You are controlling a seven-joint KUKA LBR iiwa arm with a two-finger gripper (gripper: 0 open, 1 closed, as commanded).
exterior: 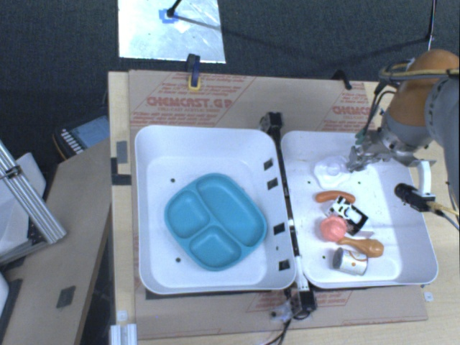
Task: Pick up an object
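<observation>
Nearest me, a silver cup [351, 261] lies at six o'clock in the right bin [413, 264], beside a wooden spoon [363, 246], pink ball [333, 228], black-and-white block [346, 212] and sausage [335, 197]. The hand [357, 157] hangs at twelve o'clock over a clear piece [329, 169]; its grip I cannot tell. Nothing looks lifted yet. The left bin [154, 149] holds a blue tray [214, 221].

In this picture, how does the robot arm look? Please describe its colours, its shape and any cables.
The arm is made of rounded grey segments with an orange band above the wrist. Thin dark cables loop beside that band. The gripper at its end is a small grey metal piece, too blurred to show more. I see no markings or labels on it.
</observation>
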